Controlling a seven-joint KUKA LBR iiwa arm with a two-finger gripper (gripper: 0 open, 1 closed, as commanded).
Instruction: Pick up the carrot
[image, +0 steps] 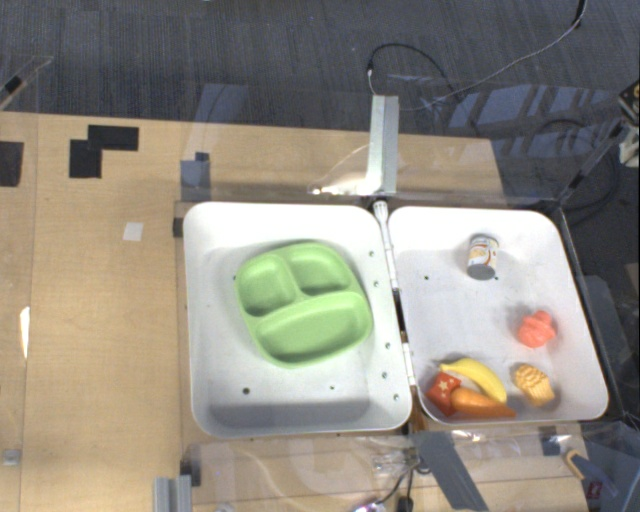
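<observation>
The carrot (480, 404) is a short orange piece lying flat at the near edge of the right bin (560, 255). It lies just below a yellow banana (477, 377) and beside a red strawberry-like piece (443, 386) on its left; the three crowd together and look to be touching.
In the right bin also sit a small can (483, 256) at the back, a reddish-orange fruit (537, 329) at the right, and a yellow-brown pastry-like piece (532, 382). A green divided plate (303, 301) rests in the left bin (215, 350). A metal post (384, 145) stands behind the bins.
</observation>
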